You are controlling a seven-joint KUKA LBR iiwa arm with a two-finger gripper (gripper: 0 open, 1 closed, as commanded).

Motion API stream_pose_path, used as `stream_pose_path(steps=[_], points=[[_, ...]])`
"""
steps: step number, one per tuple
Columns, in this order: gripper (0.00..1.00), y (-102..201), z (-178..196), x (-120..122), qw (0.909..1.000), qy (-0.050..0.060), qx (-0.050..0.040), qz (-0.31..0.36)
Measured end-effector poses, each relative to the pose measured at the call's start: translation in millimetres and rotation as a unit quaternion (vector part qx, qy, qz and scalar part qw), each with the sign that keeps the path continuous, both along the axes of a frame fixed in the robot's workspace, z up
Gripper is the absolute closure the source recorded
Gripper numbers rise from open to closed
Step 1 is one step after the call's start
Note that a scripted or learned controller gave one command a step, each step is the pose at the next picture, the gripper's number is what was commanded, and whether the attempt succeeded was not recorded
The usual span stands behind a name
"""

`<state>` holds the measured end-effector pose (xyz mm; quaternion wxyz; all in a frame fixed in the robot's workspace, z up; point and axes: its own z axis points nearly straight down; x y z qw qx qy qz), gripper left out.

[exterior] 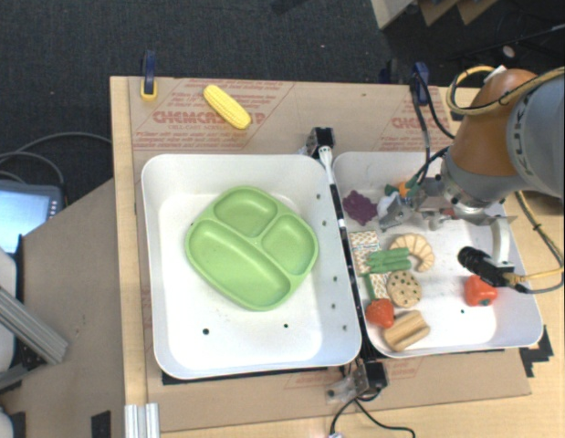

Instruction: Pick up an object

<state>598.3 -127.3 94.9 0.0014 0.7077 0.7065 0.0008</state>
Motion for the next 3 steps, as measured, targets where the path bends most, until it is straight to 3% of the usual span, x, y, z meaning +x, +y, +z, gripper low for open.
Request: stream_pose_path(steps=[1, 2, 3], points=[[0.00, 13.8, -13.1, 58.1, 0.9999, 0.014, 0.0014, 0.000], [1.00, 12.5, -1.0, 57.2, 0.9999, 0.012, 0.0011, -0.001], [0.00, 13.0, -1.3, 57.2, 0.9999, 0.012, 0.0012, -0.001]])
